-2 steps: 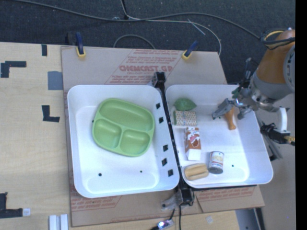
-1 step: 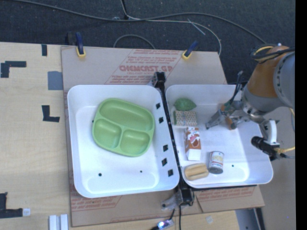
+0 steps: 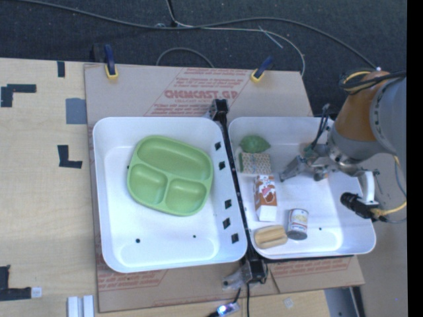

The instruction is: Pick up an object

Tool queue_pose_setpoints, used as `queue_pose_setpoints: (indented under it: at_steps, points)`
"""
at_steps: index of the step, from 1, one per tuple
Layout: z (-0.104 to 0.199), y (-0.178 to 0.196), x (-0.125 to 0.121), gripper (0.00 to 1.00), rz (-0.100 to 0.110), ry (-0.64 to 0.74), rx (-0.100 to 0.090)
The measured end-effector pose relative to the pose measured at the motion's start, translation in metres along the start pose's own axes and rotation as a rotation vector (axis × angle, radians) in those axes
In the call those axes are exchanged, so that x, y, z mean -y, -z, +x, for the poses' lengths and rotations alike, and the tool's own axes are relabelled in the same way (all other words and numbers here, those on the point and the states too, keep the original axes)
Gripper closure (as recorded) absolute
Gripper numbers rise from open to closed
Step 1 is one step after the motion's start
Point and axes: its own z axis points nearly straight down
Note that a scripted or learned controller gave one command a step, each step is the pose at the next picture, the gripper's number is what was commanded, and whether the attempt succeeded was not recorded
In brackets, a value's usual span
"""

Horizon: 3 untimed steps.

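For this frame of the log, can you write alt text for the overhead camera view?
A grey arm with an orange band reaches from the right, its two-finger gripper low over the right white bin, which holds a green lump, speckled sponge, red-and-white carton, small can and tan bread roll. The left white bin holds a green divided plastic tray.

Bright even light, soft shadows, slightly grainy, blurry picture.
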Motion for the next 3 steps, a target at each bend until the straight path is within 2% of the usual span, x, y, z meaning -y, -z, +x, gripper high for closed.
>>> queue_pose_setpoints:
  at_steps: [1,2,3]
  points:
    - [0.0,0.012,-0.001,1.0,-0.003,0.001,0.0]
    - [0.0,0.072,-0.009,1.0,-0.005,0.0,-0.003]
    - [0.005,0.127,-0.002,1.0,-0.004,0.001,-0.003]
